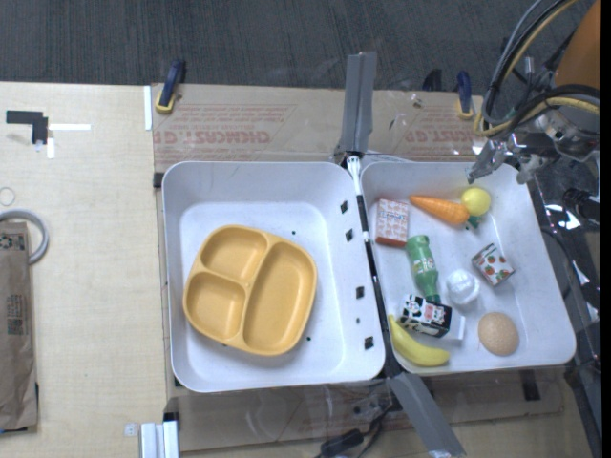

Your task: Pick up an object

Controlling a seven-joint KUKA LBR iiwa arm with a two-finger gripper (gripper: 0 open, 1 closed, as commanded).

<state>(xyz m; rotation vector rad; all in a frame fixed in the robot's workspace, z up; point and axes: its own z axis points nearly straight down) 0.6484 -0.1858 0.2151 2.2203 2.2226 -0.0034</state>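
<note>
The right bin (544,256) holds several small items. An orange carrot (439,208) lies beside a yellow lemon (475,199) at the back. A strawberry-print carton (391,222) and a green bottle (421,267) sit toward the left. A small strawberry box (492,265), a white cap-like piece (462,286), a black-and-white milk carton (426,315), a banana (417,346) and a brown egg (497,333) fill the front. My gripper (484,165) hangs over the bin's back right corner, just above and behind the lemon, with nothing seen in it.
The left bin (181,218) carries a yellow divided plate (250,289). A grey divider post (357,103) stands between the bins at the back. Cables and the arm (558,84) crowd the upper right. A brown paper bag (14,322) lies at the far left.
</note>
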